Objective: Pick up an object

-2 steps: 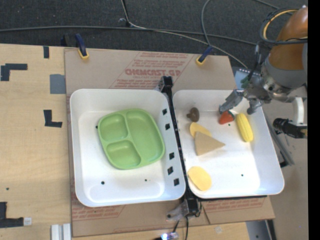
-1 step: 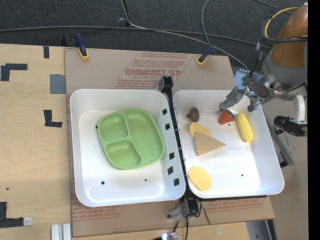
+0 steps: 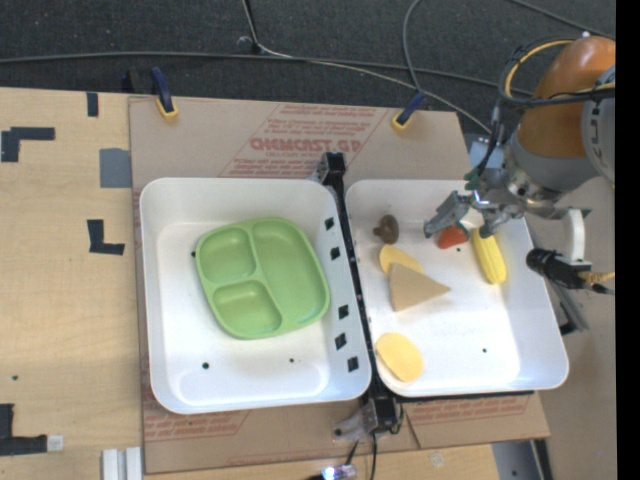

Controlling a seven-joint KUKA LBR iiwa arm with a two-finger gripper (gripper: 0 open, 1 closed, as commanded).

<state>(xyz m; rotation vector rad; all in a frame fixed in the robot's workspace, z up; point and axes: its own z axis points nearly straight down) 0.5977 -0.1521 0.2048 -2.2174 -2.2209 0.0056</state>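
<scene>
The tool (image 3: 462, 220) hovers, fingers apart, directly above a small red object (image 3: 453, 237) in the right bin (image 3: 520, 368), beside the corn cob (image 3: 489, 256). Approach step, apparently; next requirement: descend and close.

Single fixed camera high above the worktop (image 3: 60, 298), tilted down; both white bins (image 3: 160, 298) sit mid-frame, moderately close, arm (image 3: 560, 108) entering right of them.

Glossy white plastic bins (image 3: 160, 298). Smooth green plastic divided plate (image 3: 262, 278), slight sheen. Matt brown cardboard sheet (image 3: 300, 138) beneath. Pale wood-grain bench (image 3: 60, 298). Shiny orange wrist band (image 3: 572, 68). Yellow corn cob (image 3: 489, 256), plastic-looking.
</scene>
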